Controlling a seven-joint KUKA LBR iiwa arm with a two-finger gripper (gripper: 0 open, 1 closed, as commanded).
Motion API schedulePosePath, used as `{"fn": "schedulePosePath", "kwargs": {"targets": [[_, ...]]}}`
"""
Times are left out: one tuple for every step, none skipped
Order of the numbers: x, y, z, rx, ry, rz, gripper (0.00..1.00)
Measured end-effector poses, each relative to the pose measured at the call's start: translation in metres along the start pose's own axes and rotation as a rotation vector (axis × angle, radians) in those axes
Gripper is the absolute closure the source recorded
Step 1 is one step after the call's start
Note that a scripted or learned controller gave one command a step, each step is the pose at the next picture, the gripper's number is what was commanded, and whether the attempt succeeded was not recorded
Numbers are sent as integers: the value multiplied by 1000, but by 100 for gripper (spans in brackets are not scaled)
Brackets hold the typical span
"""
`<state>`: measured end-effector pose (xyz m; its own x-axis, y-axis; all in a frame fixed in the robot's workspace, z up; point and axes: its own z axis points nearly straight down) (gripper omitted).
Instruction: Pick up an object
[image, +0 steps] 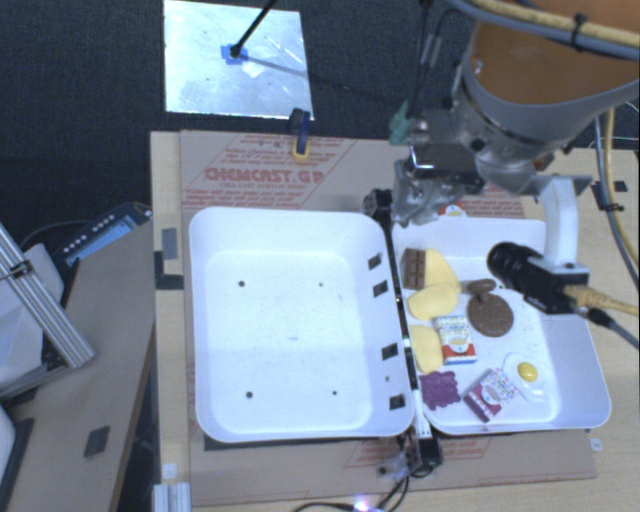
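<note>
My gripper (418, 203) hangs over the back left corner of the right bin (578, 352), under the bulky grey wrist. In that bin lie a brown-and-tan block (415, 267), a pale yellow lump (436, 299), a round brown cookie (491, 316), a small red-and-white carton (457, 338), a yellow slice (427, 351), a purple piece (438, 388), a maroon packet (491, 394) and a fried egg toy (525, 373). The brown-and-tan block is nearest the gripper, a little in front of it. Nothing shows held in the gripper.
The left bin (290, 325) adjoins the right one along a clipped shared rim (397, 320). A black cylinder (528, 272) on a white bracket juts from the arm over the right bin's back. A yellow-and-blue clamp (300, 135) sits behind the bins.
</note>
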<state>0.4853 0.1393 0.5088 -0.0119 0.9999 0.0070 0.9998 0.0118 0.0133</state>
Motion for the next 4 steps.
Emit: {"fn": "schedulePosePath", "kwargs": {"targets": [[7, 67, -27, 6, -6, 11, 100], [44, 50, 148, 29, -11, 5, 100], [96, 30, 244, 24, -9, 3, 100], [92, 37, 273, 16, -8, 12, 100]]}}
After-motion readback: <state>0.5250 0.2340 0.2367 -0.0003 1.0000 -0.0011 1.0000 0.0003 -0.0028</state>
